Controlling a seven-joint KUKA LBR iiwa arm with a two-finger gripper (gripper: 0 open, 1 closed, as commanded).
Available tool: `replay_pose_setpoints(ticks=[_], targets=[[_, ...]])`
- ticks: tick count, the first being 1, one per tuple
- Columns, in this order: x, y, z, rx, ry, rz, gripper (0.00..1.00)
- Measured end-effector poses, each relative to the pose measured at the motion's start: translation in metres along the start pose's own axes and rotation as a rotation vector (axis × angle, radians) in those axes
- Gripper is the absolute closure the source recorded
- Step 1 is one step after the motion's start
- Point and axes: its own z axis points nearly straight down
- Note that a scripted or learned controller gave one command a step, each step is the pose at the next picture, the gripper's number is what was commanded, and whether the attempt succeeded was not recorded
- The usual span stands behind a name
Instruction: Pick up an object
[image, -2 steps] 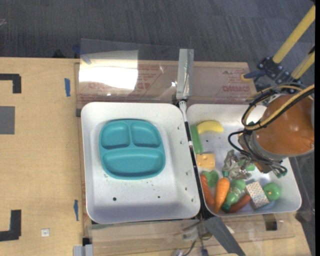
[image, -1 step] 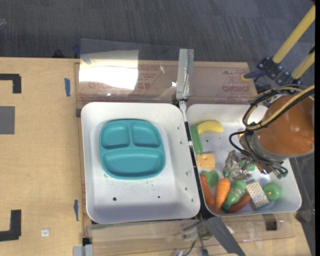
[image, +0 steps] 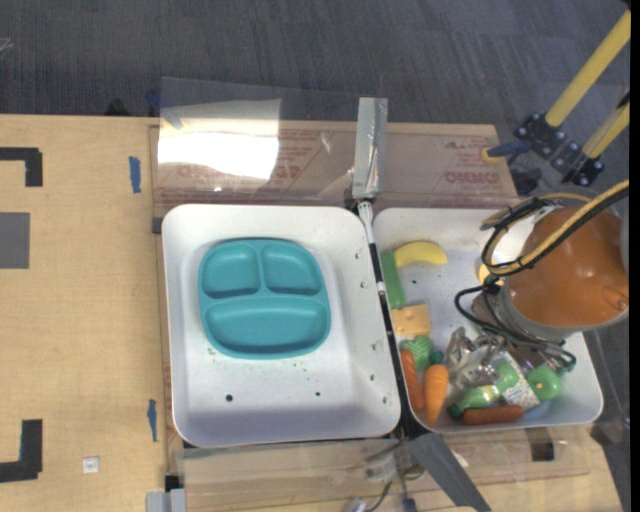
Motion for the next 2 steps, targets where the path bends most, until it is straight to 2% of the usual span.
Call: replay_pose_setpoints(ticks=[1,2], targets=[[-0.001,0.008,0.0,-0.001,0.005,-0.049,0.0],[-0.088,-0.037,-0.037,-0.011,0.011,0.051,0.0]])
